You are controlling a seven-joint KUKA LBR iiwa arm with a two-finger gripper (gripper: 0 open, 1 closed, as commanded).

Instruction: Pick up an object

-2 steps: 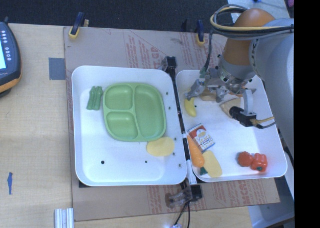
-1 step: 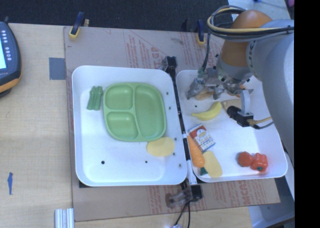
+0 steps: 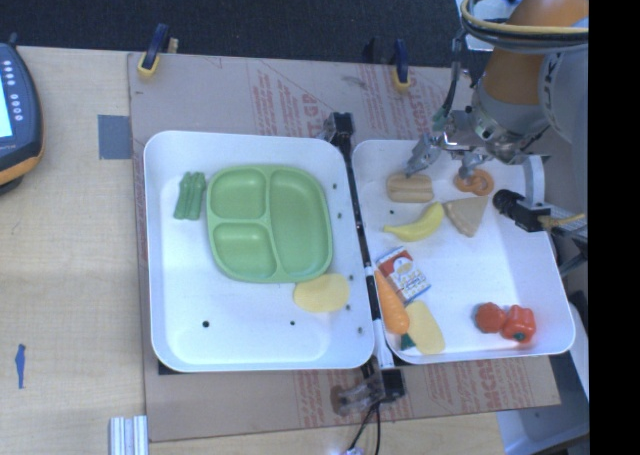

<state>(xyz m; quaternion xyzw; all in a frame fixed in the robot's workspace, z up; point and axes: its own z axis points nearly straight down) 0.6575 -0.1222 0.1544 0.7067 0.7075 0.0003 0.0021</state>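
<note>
My gripper (image 3: 445,153) hangs over the far end of the right bin (image 3: 545,263), fingers spread open with nothing between them. Just below its left finger lies a tan bread roll (image 3: 410,187). An orange ring-shaped pretzel (image 3: 473,181) sits under its right finger. Nearer the middle of the bin are a yellow banana (image 3: 420,224) and a tan wedge of bread (image 3: 466,215). Further forward lie a small red-and-white carton (image 3: 403,275), an orange carrot (image 3: 393,309), a pale yellow piece (image 3: 426,329) and a red pepper (image 3: 505,321).
The left bin (image 3: 170,323) holds a green divided plate (image 3: 270,223), green beans (image 3: 189,195) and a yellow chip (image 3: 321,293). A black divider (image 3: 355,213) runs between the bins. A pendant (image 3: 15,113) lies at the far left. Clamps (image 3: 400,65) hold the board's back edge.
</note>
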